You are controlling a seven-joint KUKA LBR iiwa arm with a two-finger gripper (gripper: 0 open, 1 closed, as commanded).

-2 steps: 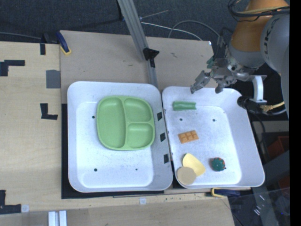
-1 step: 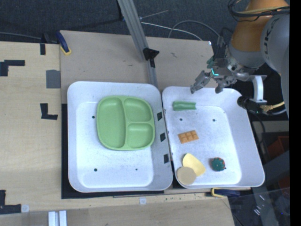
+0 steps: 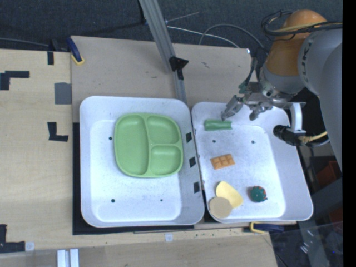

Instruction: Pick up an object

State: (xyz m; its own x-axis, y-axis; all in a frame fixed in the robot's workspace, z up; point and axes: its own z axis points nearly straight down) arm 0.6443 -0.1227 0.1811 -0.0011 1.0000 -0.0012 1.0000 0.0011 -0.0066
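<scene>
While the gripper (image 3: 241, 112) hangs with fingers spread, holding nothing | over right bin (image 3: 278, 204) far edge | green block (image 3: 217, 125) just beside left fingertip.

A single fixed camera looks down on the counter (image 3: 33, 149) from above at a slant, facing away from the near edge; it sits far enough back to take in both white bins whole, the left bin (image 3: 89, 166) and the right bin (image 3: 289, 188) side by side at mid-frame; dark floor shows beyond the far edge; the arm (image 3: 311, 54) enters from the right.
</scene>
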